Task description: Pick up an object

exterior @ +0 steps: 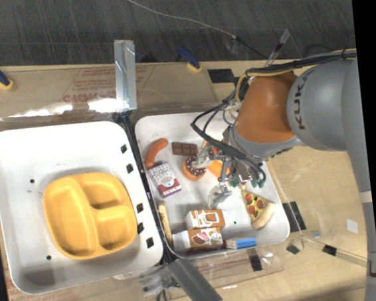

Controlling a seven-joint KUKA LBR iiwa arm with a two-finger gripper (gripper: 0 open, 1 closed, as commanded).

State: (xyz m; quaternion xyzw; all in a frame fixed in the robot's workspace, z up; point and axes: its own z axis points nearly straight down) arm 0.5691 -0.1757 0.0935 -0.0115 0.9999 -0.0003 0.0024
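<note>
My gripper [220, 188] hangs low over the middle of the right bin [172, 125], below the orange wrist band [267, 108]. It sits just above a brown carton [204, 219] and left of a pizza slice [257, 207]. A chocolate-topped donut [193, 168] and a small orange piece [215, 167] lie right beside its upper left. Nothing visibly hangs from the gripper. Further left lie a sausage [155, 151], a chocolate bar [184, 148] and a small purple-and-white carton [165, 179].
A second brown carton [197, 239] and a blue-capped marker [241, 243] lie along the right bin's near wall, with a pale stick [163, 222] by its left wall. The left bin [15, 158] holds a yellow divided tray [89, 212]. Cables trail around the wrist.
</note>
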